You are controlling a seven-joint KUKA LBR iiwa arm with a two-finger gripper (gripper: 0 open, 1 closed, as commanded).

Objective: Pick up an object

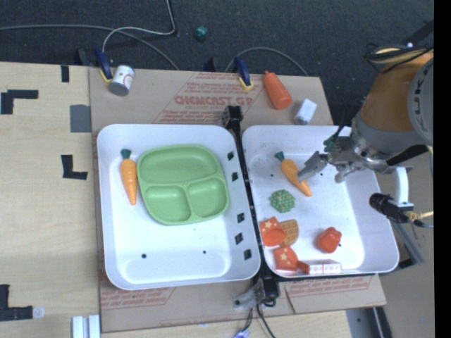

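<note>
Camera view, looking down at a slant on two white bins. The gripper (325, 166) reaches in from the right over the right bin (366, 224), its two fingers spread apart and released, with nothing between them; one finger (311, 166) points left and slightly down toward a small carrot (295, 177). The carrot lies just beside that fingertip, to its left and a little lower, possibly touching it, which cannot be settled here. Its long axis runs diagonally, green top at upper left, tip at lower right, so it lies roughly across the finger's line. Judged from this layout, the carrot is the nearest candidate for the pick. Below it sit a green broccoli-like piece (282, 201), an orange waffle-like piece (280, 231), a red pepper (328, 239) and a red-and-white packet (320, 267), whose print is too small to read. The left bin (113, 189) holds a green divided plate (184, 184) and a second carrot (129, 178). On the surface, the cardboard sheet (204, 101) bears red lettering, apparently "CHEMCAST".
</note>
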